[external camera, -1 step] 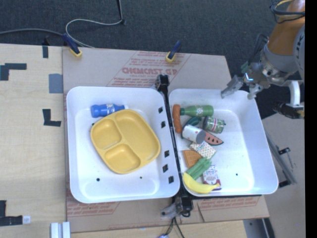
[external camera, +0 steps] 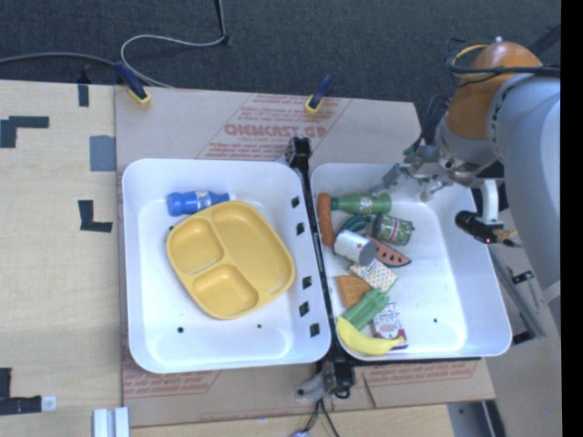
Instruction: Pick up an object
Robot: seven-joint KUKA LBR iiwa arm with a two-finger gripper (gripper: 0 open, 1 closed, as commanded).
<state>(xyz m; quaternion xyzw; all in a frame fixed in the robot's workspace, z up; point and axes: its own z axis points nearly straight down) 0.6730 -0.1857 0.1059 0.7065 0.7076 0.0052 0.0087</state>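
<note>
Risk: clutter | objects heaped at left of right bin [external camera: 474, 335]; green bottle [external camera: 362, 204] farthest, touching can [external camera: 393, 229] | gripper [external camera: 421, 173] hovered at far edge, right of bottle; fingers' state: could not tell | crowded pile could foul a grasp, or bottle could roll.

A yellow divided plate [external camera: 230, 258] lies flat in the left bin [external camera: 146, 335], its three compartments facing up, with a blue bottle [external camera: 196, 201] on its side touching the plate's rim at 11 o'clock. In the right bin [external camera: 474, 326], objects crowd the left half: an orange carrot [external camera: 325, 220] along the wall, a green bottle [external camera: 361, 204] lying level at 12 o'clock, a green can [external camera: 393, 228], a silver can [external camera: 352, 245], a watermelon slice [external camera: 393, 258], a cracker [external camera: 352, 289], a green vegetable [external camera: 366, 308], a small packet [external camera: 389, 320] and a banana [external camera: 364, 340] at 6 o'clock.
</note>
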